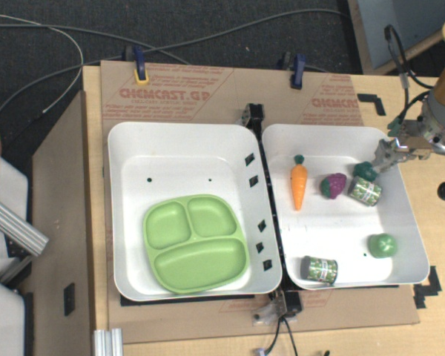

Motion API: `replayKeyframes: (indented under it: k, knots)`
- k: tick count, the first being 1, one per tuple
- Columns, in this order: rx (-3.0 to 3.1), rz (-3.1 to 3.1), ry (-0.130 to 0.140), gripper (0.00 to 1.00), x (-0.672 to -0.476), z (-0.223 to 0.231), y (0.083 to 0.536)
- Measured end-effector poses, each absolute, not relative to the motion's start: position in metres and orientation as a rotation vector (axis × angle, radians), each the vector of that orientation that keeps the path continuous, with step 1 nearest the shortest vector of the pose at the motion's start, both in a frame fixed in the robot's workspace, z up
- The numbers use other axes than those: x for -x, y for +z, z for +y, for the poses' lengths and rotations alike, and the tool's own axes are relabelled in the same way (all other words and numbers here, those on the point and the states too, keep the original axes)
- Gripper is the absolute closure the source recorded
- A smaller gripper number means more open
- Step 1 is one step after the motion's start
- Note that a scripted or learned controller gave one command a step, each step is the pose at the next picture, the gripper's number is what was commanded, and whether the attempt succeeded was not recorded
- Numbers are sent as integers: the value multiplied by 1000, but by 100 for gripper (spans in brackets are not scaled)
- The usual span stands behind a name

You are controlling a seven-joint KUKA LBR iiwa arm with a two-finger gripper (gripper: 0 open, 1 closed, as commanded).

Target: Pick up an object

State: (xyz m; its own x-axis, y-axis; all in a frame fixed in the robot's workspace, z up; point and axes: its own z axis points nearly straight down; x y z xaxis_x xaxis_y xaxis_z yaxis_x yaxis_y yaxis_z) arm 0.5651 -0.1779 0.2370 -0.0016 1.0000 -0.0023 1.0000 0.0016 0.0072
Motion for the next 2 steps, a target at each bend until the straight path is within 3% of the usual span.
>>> replayKeyframes:
  k: [1, 2]
  knots:
    - [-2215, 2219, 6, 100, -567, -178, 288]
    - [-2217, 2232, 1, 100, -571, -121, 270]
